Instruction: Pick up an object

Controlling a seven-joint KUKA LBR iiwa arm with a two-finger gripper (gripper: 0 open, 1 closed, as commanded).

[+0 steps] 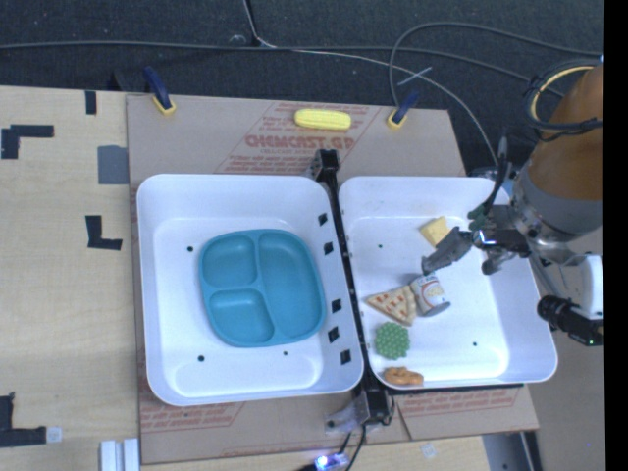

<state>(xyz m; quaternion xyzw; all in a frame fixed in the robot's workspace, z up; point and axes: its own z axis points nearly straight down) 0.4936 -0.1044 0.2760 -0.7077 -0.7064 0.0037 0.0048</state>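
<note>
The pincer hangs over the right bin, near its middle, reaching in from the bin's right edge. One grey finger slants down-left toward a small can-like object; how far the pincer is open cannot be told, and nothing is seen held in it.

Step in hand, as judged: the approach to a grasp, with no object lifted yet. The can-like object lies just below the finger tip, touching or nearly touching a pizza-slice toy. A yellow block sits just above the pincer, toward the bin's far edge. A green round item and an orange piece lie near the bin's near edge.

The next move calls for a descent centred on one object, clear of its neighbours.

The left bin carries a blue divided tray.
</note>
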